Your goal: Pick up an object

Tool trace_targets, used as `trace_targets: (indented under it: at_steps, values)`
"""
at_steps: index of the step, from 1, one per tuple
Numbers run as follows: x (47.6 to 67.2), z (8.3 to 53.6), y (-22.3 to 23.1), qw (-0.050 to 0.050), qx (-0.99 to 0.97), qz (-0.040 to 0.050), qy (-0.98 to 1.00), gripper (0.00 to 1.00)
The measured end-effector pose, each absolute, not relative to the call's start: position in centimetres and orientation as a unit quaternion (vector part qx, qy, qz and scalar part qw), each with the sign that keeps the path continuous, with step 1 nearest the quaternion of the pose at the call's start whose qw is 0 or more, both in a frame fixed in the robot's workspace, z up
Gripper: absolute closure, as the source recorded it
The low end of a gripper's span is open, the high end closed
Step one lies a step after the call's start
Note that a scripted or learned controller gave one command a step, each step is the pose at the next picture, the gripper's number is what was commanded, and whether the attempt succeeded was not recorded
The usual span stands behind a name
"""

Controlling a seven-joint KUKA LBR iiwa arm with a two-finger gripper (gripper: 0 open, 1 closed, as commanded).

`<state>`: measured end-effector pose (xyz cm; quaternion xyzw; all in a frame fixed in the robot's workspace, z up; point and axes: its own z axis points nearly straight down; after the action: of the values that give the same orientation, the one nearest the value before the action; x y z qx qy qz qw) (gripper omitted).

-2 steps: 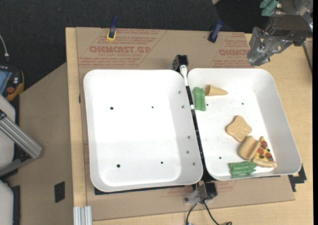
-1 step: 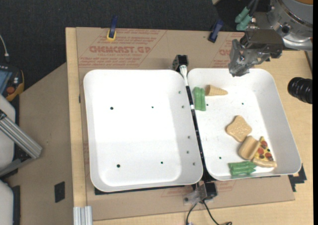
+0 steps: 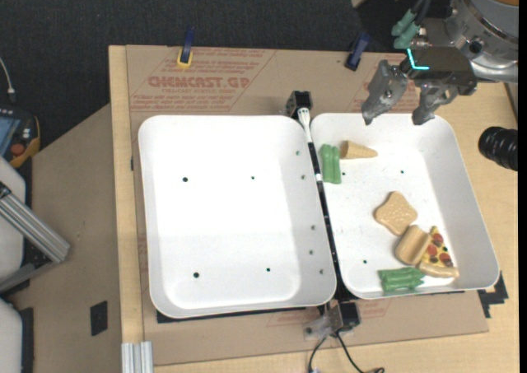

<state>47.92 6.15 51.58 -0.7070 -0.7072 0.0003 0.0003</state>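
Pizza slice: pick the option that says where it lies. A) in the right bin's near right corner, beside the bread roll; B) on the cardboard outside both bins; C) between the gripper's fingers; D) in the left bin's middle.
A: the pizza slice lies in the right bin, near its front right corner, against the bread roll, while the gripper hangs open over the bin's far edge with nothing between its fingers.

We look down on a tan cardboard sheet printed with red lettering, held at its far edge by a yellow clamp and a blue clamp. Around it we see dark carpet. An aluminium rail slants in at the left.
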Motion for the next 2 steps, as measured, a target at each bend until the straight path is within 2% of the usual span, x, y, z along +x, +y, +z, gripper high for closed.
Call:
trace_targets:
  at_steps: [1, 2]
  values:
    - [47.9, 53.6, 10.8, -0.001, -0.707, -0.0017, -0.708, 0.0]
    - [48.0, 54.6, 10.8, -0.002, -0.707, -0.0025, -0.708, 1.0]
